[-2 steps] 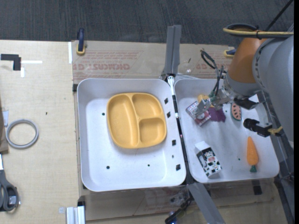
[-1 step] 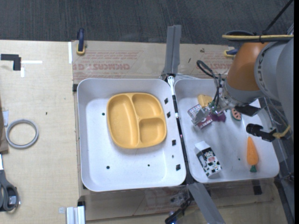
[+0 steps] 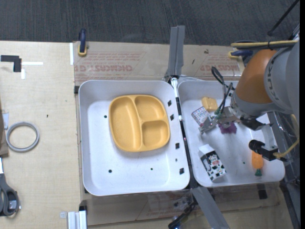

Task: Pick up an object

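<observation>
A KUKA iiwa arm (image 3: 281,80) over the right bin (image 3: 238,175) — smooth grey casing, a rounded orange band (image 3: 255,82) above the wrist. Thin black cables loop past the band toward the bin's far rim — small metal parts cluster at the gripper (image 3: 214,119).

scissors (image 3: 8,199) cut by left edge, arm (image 3: 276,80) cropped right

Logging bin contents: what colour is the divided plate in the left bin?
Yellow-orange, plain; the divided plate shows clearly in the camera view.
</observation>
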